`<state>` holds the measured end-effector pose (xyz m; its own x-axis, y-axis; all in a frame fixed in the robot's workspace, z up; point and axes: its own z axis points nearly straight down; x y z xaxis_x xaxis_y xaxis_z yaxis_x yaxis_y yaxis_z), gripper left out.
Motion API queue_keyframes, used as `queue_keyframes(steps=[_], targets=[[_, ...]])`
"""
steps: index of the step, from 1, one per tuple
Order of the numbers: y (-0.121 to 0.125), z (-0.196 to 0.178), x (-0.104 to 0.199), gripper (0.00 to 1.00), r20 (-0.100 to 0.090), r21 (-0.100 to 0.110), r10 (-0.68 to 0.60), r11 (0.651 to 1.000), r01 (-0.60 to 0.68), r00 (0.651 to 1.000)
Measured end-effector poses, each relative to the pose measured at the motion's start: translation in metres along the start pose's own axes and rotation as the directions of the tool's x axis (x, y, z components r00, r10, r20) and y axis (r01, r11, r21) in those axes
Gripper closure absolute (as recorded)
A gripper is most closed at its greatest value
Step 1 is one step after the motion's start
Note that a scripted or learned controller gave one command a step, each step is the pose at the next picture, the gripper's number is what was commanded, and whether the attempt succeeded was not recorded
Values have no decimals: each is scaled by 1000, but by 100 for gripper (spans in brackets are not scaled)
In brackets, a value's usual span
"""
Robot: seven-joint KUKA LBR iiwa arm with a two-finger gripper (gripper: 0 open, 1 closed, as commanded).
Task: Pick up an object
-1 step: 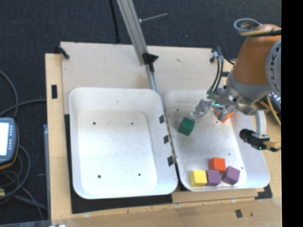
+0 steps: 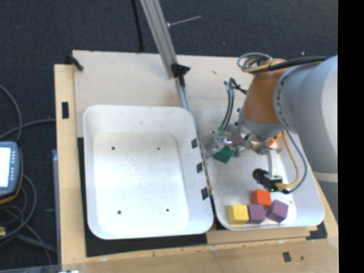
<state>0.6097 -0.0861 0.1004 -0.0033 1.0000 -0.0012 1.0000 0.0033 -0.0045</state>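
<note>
Left bin [image 2: 102, 152] floor open; blocks [image 2: 259, 208] crowd right bin's [image 2: 307, 209] near edge.

No legible text, labels, brands or numbers; the screen of the device [image 2: 8, 169] at far left is unreadable.

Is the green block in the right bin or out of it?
In. The green block lies inside the right bin, near its left wall, beside the gripper.

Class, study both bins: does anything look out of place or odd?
Nothing looks spilled or damaged. One green block sits apart beside the gripper, near the right bin's left wall, while the yellow, orange and purple blocks cluster at its near edge.
</note>
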Motion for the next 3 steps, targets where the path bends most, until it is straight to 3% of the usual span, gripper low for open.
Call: queue_keyframes(steps=[1,2,3], targets=[[2,-16,-1,100,-1,-9,4,1000,-4,1000],[-33,-101,42,100,-2,-12,-3,1000,3,1000],[11,-115,118,100,-4,-8,-7,1000,7,1000]])
